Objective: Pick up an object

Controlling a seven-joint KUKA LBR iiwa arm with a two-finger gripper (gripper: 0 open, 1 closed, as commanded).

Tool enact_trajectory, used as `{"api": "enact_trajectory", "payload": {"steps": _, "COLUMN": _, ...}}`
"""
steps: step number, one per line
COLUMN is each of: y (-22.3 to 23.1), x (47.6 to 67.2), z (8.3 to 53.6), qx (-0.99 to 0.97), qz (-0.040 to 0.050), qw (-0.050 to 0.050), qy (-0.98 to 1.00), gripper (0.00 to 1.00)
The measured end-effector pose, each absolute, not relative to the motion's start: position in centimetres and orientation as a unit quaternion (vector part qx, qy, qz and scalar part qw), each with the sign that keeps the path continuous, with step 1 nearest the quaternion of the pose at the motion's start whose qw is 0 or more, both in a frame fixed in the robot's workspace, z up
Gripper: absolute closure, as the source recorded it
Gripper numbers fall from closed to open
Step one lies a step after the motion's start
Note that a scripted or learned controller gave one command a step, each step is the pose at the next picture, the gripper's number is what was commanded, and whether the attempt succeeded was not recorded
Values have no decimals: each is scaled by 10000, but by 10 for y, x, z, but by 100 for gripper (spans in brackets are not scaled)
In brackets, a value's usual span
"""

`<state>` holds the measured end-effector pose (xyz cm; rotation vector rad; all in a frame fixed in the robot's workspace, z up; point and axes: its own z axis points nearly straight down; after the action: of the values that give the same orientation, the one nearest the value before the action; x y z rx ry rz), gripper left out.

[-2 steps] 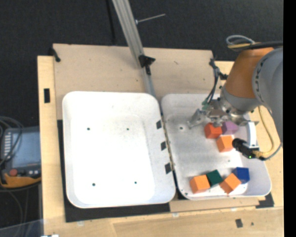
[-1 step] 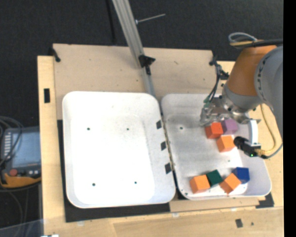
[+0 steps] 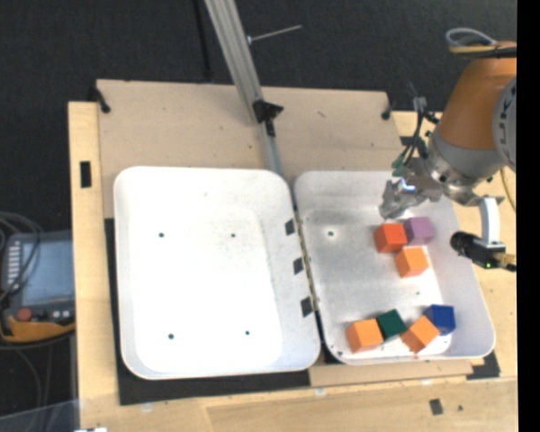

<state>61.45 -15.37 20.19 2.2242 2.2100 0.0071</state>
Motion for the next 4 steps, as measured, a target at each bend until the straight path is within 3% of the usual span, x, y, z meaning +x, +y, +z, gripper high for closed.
{"api": "enact_trajectory", "payload": {"steps": 1, "y": -155, "x": 616, "z": 249, "qx": 7056, "qz": 20, "qw": 25, "qy": 7086, "gripper": 100}}
{"api": "enact_trajectory", "payload": {"steps": 4, "y": -19, "x": 625, "z": 245, "qx": 7046, "qz": 10, "qw": 2, "qy": 7096, "gripper": 100}}
